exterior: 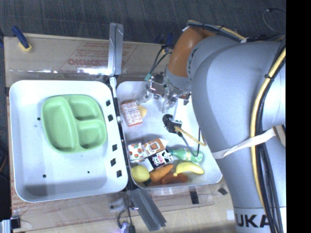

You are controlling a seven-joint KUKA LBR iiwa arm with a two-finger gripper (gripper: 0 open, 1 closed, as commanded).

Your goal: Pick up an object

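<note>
My gripper (162,97) hangs over the back part of the right bin (210,174), just right of a small red and white box (130,113) with a yellow piece (142,112) beside it. Toward the bin's front lie an orange patterned box (146,148), a black and white box (161,158), a green bottle (186,155), a banana (189,168), a carrot (162,172) and a lemon (139,173). I see nothing held in the gripper. The arm's bulk hides the right side of the bin.
The left bin (19,144) holds a green divided tray (74,122). A grey divider bar (115,47) runs between the bins. The large grey arm (233,96) covers the right of the scene.
</note>
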